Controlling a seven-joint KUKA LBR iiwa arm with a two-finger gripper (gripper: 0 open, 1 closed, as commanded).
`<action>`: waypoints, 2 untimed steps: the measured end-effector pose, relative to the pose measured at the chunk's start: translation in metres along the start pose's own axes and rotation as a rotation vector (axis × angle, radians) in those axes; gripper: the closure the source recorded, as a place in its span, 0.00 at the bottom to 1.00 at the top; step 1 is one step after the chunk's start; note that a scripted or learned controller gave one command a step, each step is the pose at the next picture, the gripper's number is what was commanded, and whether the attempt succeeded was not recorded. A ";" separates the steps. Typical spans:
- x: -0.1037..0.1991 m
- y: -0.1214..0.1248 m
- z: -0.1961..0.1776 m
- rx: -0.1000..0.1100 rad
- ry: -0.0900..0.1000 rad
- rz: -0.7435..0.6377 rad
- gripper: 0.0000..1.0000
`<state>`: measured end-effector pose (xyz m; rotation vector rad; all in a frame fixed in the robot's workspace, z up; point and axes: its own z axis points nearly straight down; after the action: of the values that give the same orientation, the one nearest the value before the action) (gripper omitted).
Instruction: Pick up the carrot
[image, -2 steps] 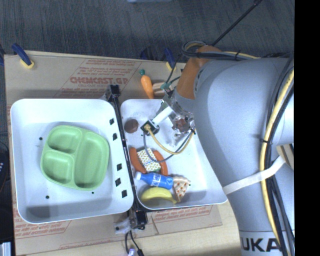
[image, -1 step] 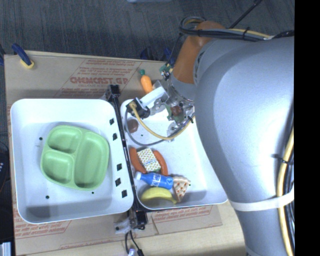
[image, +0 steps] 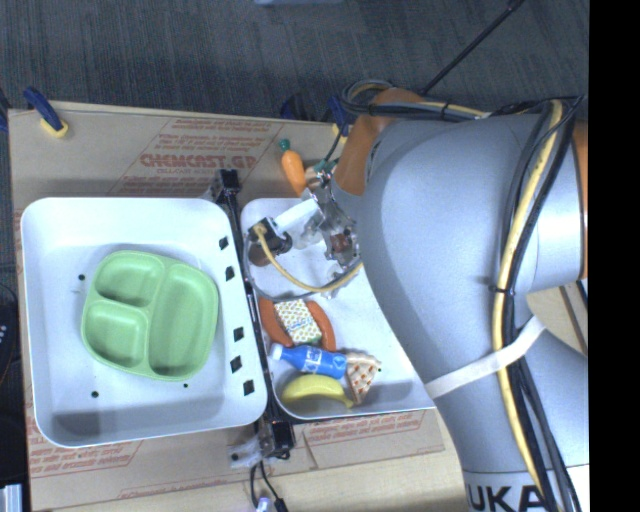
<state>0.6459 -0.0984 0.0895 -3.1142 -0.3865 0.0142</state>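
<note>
the carrot (image: 292, 169) sits at the gripper's (image: 322, 181) ten o'clock, above the right bin's (image: 262, 212) top rim, apparently lifted. i cannot tell whether it is clamped; securing it may remain.

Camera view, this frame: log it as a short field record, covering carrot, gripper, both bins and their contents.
carrot: orange toy carrot at the gripper's tip, above the right bin's far rim
gripper: raised at the carrot; grasp not confirmable
left bin: holds a green divided plate
right bin: holds a sausage, a patterned cracker, a blue bottle, a banana, a pizza slice
arm: grey arm covers the right bin's right side
</note>
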 end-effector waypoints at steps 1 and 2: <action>-0.034 -0.073 -0.112 -0.002 0.006 0.038 0.00; -0.007 -0.103 -0.101 -0.003 0.004 0.023 0.00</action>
<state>0.6152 -0.0003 0.1912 -3.1206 -0.3507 0.0077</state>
